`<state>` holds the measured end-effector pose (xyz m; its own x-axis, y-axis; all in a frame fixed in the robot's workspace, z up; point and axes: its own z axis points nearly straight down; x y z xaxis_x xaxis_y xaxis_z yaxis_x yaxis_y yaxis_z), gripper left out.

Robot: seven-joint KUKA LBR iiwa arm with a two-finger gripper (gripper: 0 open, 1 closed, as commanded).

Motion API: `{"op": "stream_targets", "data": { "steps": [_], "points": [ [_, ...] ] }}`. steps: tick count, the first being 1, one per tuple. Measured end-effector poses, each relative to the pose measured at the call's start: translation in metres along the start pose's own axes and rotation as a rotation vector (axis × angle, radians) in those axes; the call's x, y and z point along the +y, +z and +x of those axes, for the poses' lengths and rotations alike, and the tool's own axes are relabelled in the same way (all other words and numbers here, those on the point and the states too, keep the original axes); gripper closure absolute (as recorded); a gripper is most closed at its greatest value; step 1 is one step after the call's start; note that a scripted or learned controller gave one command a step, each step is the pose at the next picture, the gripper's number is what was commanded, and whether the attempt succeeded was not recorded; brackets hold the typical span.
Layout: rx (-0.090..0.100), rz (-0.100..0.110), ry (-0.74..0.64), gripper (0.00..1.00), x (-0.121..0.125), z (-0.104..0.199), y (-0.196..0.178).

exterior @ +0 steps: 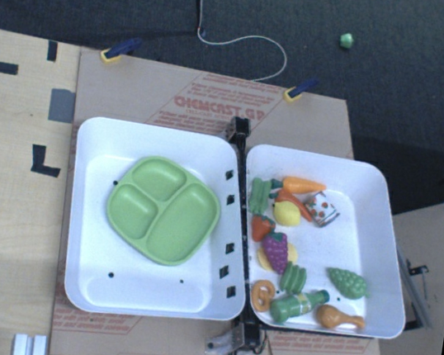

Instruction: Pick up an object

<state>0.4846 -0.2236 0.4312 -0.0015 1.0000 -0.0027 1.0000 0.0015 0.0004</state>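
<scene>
The right bin point(384, 208) holds several toy foods. An orange carrot point(302, 185) lies at the back beside a small white and red box point(320, 209). A yellow lemon point(287, 215) sits below the carrot. Purple grapes point(275, 250) lie in the middle. A green bottle point(299, 305) and a pretzel point(262, 293) rest near the front wall. A brown chicken drumstick point(337, 319) is at the front right, with a green leafy piece point(346, 282) above it. Green bean-like pieces point(260, 195) lie along the left wall.
The left bin point(90, 193) holds a green sectioned plate point(163, 210). Both bins stand on a cardboard sheet point(208, 103) held by blue and yellow clamps point(121, 49). A white cable point(243, 42) loops on the dark floor behind. A small green ball point(346, 40) lies there.
</scene>
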Motion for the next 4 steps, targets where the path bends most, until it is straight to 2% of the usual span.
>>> {"op": "stream_targets", "data": {
  "steps": [4],
  "points": [
    [-0.004, -0.001, -0.004, 1.0, 0.003, 0.001, -0.04]
  ]
}}
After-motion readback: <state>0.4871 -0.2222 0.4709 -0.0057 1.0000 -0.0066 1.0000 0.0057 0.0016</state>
